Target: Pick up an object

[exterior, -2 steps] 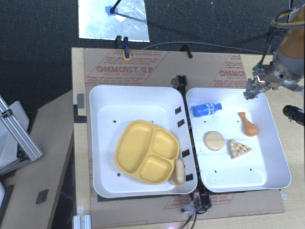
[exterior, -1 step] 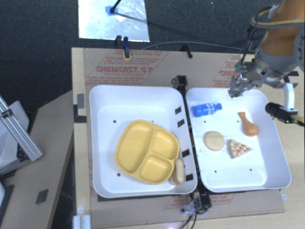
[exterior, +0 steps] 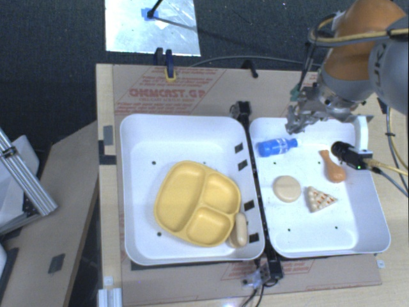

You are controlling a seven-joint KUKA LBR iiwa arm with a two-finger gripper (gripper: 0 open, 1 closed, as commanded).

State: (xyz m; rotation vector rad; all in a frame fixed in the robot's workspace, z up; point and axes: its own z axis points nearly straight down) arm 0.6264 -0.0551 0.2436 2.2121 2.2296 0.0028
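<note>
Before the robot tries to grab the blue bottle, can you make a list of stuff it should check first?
1. Blue bottle lies on its side in the right bin, in plain sight: ok.
2. Nothing lies on the bottle or touches it; the round tan disc sits apart, nearer the camera: ok.
3. Gripper hangs close above the bottle's cap end, near the bin's far edge: ok.
4. Gripper fingers ready to close: cannot tell.
5. Nothing gripped yet: cannot tell.
6. The wedge-shaped piece and orange drumstick-shaped toy lie off to the side, out of the way: ok.
</note>
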